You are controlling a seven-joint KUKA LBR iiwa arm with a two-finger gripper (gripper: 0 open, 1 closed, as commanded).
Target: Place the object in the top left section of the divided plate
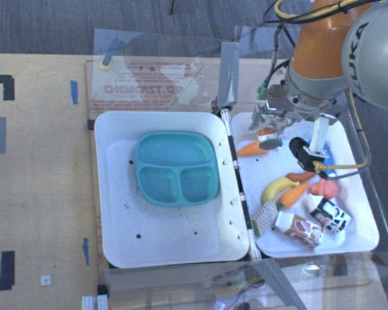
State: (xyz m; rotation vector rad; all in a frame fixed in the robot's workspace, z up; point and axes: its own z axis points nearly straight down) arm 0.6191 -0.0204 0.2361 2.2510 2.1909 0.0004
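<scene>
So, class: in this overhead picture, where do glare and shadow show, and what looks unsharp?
Camera view: pale glare washes the clear sheet behind the left bin; the divided plate is evenly lit with a faint shadow; the gripper looks soft, its fingers hard to make out; the small toys by the banana blur together.

Arm: large rounded grey casing at the right of the camera view, with part of dark lettering "UK" readable on its side. Next to it a glossy orange band, dome-shaped, with a paler grey ring under it. Yellow cable loops over the top of the orange section; black cables run alongside it. Another yellow cable trails lower down, over the right bin. Wrist narrows to a cluster of small metal parts, silver and dark, with thin wires. Gripper at the end: pale metal, finely detailed, too small to make out screws.
</scene>
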